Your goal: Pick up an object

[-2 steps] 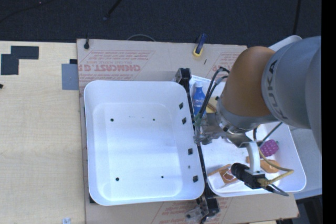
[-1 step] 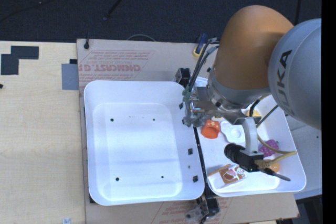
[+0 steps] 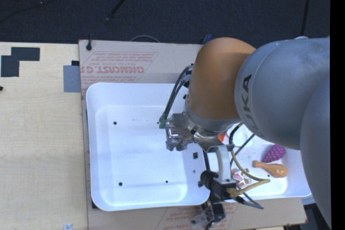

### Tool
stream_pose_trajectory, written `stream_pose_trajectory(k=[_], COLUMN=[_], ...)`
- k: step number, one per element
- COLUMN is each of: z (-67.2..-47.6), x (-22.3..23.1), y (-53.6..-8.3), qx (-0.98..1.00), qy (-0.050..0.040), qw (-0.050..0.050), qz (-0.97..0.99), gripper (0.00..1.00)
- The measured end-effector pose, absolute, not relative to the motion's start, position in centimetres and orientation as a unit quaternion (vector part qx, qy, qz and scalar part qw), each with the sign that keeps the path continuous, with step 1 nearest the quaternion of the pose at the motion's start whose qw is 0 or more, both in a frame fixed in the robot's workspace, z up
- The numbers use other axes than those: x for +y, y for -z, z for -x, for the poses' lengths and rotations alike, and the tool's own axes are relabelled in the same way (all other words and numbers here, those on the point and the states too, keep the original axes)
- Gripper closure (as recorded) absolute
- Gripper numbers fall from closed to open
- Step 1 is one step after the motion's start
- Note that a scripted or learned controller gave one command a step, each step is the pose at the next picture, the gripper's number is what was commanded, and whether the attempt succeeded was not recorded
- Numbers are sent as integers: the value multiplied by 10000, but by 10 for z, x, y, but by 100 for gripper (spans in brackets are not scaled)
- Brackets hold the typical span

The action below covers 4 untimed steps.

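I see the grey arm's two-finger gripper low at the near edge, by the seam between the left shallow white bin and the right shallow white bin. I cannot tell whether it is released or clenched. Well right of it, in the right bin, lie a purple knobbly piece and, just nearer, a tan gourd-shaped toy.

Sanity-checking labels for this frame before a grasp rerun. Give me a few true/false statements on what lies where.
1. The purple knobbly object lies in the right shallow white bin. True.
2. The tan wooden pear-shaped piece lies in the left shallow white bin. False: it lies in the right bin, just below the purple object.
3. A brown cardboard sheet with red print lies under the bins. True.
4. The grey arm with the orange band reaches in from the view's left. False: from the right.
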<state>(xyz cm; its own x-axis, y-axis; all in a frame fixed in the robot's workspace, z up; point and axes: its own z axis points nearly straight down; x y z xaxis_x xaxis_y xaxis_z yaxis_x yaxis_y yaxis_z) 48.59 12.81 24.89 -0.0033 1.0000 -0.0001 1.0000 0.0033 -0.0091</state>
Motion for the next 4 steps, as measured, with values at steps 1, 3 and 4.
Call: stream_pose_trajectory(k=[1, 3, 4], z=[-497, -576, -469], x=[77, 197, 159], y=[-183, -238, -178], qx=[-7051, -7082, -7063], qy=[-45, 10, -67], qw=[24, 0, 44], qz=[7091, 7060, 7079], gripper=[100, 100, 100])
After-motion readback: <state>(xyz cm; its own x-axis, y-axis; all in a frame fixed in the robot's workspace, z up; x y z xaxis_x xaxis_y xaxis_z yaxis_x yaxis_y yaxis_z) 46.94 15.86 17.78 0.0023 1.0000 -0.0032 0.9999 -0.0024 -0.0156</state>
